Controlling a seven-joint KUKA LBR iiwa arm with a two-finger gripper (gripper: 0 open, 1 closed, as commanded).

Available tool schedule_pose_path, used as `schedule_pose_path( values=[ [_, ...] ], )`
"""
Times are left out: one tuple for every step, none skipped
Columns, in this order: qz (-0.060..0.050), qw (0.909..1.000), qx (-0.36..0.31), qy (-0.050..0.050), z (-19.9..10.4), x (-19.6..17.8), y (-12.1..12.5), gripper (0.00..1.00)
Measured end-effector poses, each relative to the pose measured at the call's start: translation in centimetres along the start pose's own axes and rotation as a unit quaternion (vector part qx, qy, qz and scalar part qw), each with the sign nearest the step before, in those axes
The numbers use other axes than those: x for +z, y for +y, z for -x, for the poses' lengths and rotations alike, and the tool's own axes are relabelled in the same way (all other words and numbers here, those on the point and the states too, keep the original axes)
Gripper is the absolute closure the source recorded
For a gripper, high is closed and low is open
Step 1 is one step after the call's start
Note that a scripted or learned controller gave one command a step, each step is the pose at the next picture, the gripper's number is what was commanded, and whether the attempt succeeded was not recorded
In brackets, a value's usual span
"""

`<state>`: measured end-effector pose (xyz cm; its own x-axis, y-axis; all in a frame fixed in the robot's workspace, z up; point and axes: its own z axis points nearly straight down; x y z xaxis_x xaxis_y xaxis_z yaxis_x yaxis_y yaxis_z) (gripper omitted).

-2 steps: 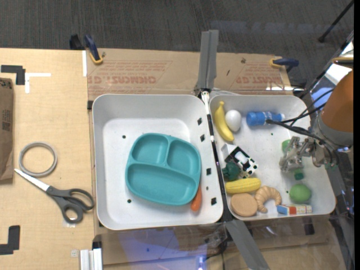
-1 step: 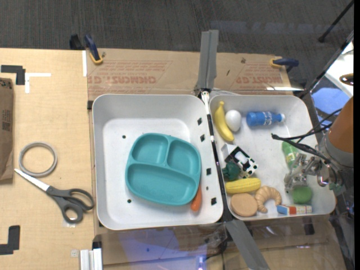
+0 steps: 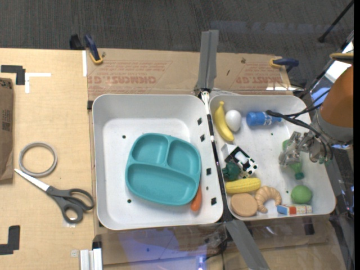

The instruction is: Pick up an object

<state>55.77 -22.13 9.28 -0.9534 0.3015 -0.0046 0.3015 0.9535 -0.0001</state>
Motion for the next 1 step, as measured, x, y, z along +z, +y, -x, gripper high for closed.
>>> schedule_pose_path(
  values=[
    [0.0, 0.999, 0.044, 0.001, -2.58, 0.05, -0.77, 0.0]
  ],
)
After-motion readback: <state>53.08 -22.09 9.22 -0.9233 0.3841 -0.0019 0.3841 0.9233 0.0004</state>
